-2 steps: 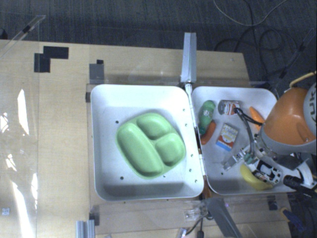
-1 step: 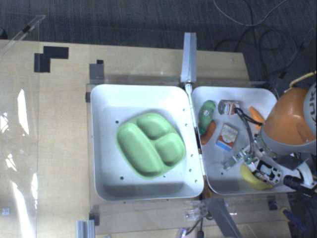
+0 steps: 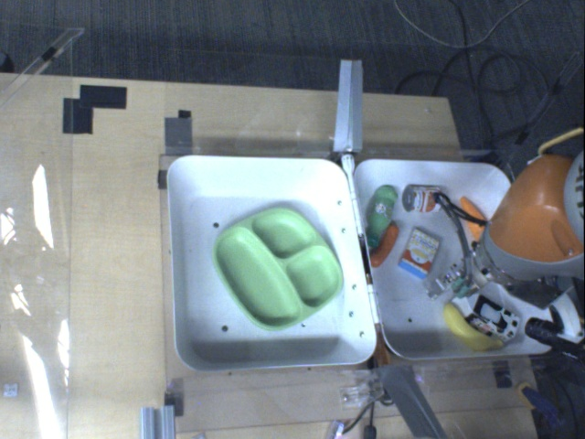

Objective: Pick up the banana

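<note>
Arm (image 3: 539, 218) comes in over the right bin (image 3: 411, 323), jaws low over its near right corner. Jaw state: cannot tell, the wrist hardware blocks the tips.

Banana (image 3: 464, 327) lies flat on the bin floor just beside the jaws, on their near side and a bit to the right. Only its left end and lower curve show; the rest is under the wrist. It is not visibly between the jaws, and I cannot tell whether they touch.

Other things, relative to the jaws:
- small box (image 3: 419, 250), orange and blue, just left and slightly farther back
- can (image 3: 420, 198) on its side, farther back, near the bin's far wall
- orange piece (image 3: 471, 210) straight behind, partly under the arm and a black cable
- green vegetable (image 3: 381, 204) and carrot (image 3: 385, 242) well to the left, against the wall between the bins
- left bin (image 3: 196, 245) beyond that, holding a green divided plate (image 3: 279, 268)

Both bins sit on the pale wood tabletop (image 3: 91, 245).
</note>
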Motion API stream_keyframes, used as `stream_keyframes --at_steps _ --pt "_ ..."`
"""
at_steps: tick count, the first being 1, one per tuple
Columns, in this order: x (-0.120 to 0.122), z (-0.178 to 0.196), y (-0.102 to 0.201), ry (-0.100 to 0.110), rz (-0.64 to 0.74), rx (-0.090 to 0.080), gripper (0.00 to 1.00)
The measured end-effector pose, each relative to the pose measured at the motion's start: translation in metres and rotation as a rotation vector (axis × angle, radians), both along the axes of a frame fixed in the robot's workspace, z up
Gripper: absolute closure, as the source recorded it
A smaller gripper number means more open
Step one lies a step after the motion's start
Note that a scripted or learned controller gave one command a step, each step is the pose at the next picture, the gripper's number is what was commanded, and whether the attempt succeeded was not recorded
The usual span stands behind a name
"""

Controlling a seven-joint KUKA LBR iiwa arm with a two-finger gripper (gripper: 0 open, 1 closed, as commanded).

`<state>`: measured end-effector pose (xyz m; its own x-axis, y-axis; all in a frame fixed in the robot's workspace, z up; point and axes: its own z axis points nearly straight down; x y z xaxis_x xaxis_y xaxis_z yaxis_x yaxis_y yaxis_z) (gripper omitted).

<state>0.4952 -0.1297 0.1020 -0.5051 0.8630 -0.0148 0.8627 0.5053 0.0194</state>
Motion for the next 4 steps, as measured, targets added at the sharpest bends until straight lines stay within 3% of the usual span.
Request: stream_keyframes --at_steps 1,2,3,4 --pt "0.0 0.0 0.0 0.0 0.0 0.0 0.0" --pt "-0.003 -0.012 -0.029 0.009 0.218 -0.002 0.0" --pt "0.0 0.0 -0.028 0.001 0.218 -0.003 1.0" --pt "0.021 0.088 0.035 0.013 0.04 0.001 1.0"
